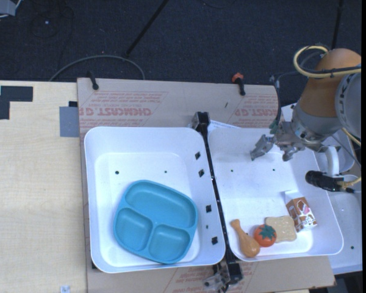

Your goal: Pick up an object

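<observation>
A blue divided plate (155, 221) is seen in the left bin (100, 163), while in the right bin (244, 182) a drumstick (246, 238), tomato (265, 235), toast (282, 228) and brown packet (302, 213) are clustered near the front, well apart from the empty, spread-fingered gripper (273, 149).

Drumstick (246, 239): tan toy chicken leg, lying flat near front edge of right bin (250, 163), thick end toward the front, thin end up and to the left.
Tomato (265, 235): small orange-red round toy with green top, touching drumstick's right side.
Toast (283, 227): tan slice, flat, just right of tomato, partly behind it.
Packet (301, 213): small brown-and-white wrapper, tilted, touching toast's upper right corner.
</observation>
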